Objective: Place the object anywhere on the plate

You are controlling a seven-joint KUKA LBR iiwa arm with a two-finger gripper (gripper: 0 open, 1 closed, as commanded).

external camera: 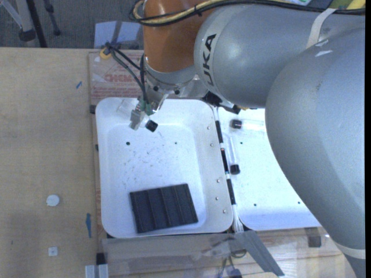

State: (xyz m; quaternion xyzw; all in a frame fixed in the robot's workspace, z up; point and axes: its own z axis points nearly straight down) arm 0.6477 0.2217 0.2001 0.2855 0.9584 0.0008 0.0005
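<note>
While hanging over the left bin (110, 155), the gripper (142, 120) hides its state.

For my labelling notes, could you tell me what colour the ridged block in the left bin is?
Dark grey, nearly black, block; camera view.

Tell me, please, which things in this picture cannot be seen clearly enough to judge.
- hand: small and blurred in the camera view; open or shut cannot be told, nor whether it carries anything.
- right bin: the grey arm covers much of it, so its contents are partly hidden.
- dark ridged plate in the left bin: plainly visible; the object to be placed cannot be made out.
</note>
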